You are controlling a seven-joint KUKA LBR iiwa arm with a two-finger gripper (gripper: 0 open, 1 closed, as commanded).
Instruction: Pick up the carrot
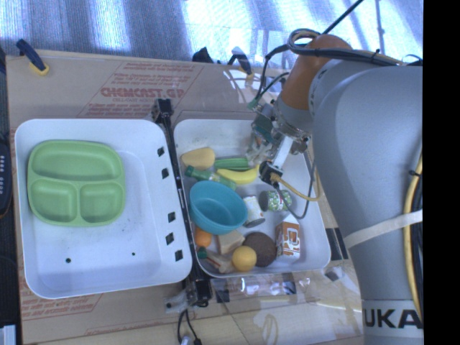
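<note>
Looking down, you see the left bin [43,264] holding a green divided plate [75,182], well away from the gripper [264,157]. You can't tell its finger state. The right bin [316,254] holds a blue bowl [217,207], banana [238,175] just beside the fingers, and carrot [203,238], well apart.

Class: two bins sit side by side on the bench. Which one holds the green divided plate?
The white bin on the view's left holds the green three-compartment plate; the right bin holds the blue bowl and mixed food items.

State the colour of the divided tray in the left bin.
Light green tray, seen in the camera view.
</note>
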